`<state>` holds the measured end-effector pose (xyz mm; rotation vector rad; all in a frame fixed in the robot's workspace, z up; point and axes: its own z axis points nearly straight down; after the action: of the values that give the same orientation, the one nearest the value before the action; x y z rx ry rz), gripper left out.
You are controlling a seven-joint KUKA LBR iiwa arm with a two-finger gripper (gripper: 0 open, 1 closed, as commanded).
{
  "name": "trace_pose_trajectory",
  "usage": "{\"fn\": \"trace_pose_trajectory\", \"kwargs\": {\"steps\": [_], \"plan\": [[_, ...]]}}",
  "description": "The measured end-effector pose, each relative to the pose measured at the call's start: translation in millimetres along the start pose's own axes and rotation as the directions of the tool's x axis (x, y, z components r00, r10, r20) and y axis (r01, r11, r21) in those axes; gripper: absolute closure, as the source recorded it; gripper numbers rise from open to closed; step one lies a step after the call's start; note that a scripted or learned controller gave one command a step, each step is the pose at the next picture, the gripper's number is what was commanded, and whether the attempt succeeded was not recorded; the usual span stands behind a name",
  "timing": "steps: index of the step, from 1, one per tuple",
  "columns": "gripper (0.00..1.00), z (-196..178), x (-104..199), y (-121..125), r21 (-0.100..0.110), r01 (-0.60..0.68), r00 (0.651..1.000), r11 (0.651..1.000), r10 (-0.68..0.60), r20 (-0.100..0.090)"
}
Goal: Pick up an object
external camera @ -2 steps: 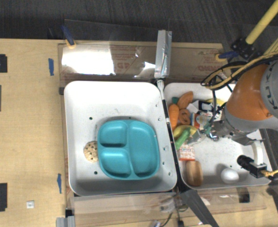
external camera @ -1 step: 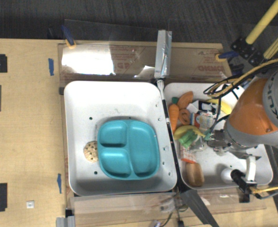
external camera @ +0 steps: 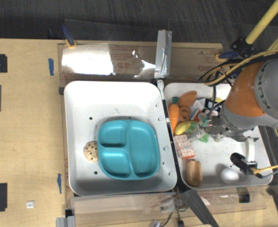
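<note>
My gripper hangs low over the middle of the right bin, under the grey arm with its orange band. It sits just right of a cluster of small items: an orange carrot, a darker orange piece, a yellow piece and some green bits by the gripper's left side. A red-and-white packet lies below the cluster. Nothing shows as held.
A brown cylinder and a white egg-shaped item lie near the right bin's front edge. The left bin holds a teal divided plate and a speckled cookie to the plate's left.
</note>
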<state>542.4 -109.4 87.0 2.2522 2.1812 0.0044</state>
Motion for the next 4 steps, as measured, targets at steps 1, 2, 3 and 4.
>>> {"fn": "trace_pose_trajectory", "kwargs": {"steps": [1,2,3,4], "plan": [[1.00,-11.6,0.1,1.4,-0.005,0.001,1.000,1.000,-0.001,0.002],[1.00,-21.2,0.7,1.9,-0.006,0.003,1.000,1.000,-0.003,0.002],[1.00,-99.3,75.1,4.7,0.003,-0.194,0.981,0.981,0.194,-0.004],[0.00,-97.3,72.3,3.5,0.008,-0.198,0.980,0.980,0.198,0.000]]}}
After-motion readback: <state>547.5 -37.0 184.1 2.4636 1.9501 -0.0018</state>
